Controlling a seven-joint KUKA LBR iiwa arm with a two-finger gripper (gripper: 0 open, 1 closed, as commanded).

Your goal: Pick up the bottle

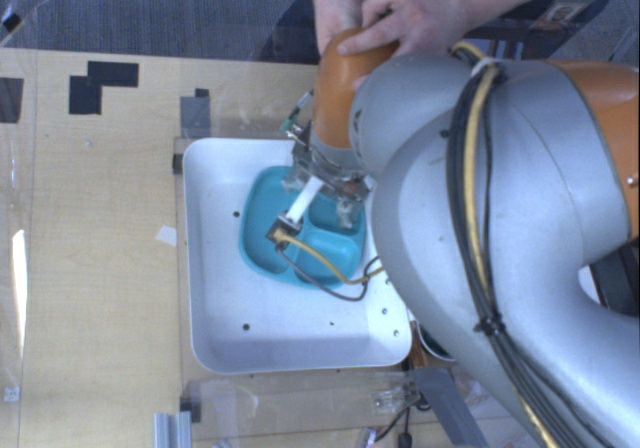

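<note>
A teal blue plastic object (262, 236) with a hollowed top lies in the left white bin (215, 286), near its middle. I cannot tell whether this is the bottle. The gripper (312, 214) hangs straight over the teal object, low and close to it or touching it. The grey arm with its orange band (340, 86) hides the object's right part. Nothing can be seen lifted off the bin floor.
Two human hands (400, 11) rest on the orange band from the top of the view. A yellow cable (325, 264) loops from the gripper over the bin floor. The arm's big grey body (500, 266) covers the right bin. Black tape marks (100, 86) lie on the bench.
</note>
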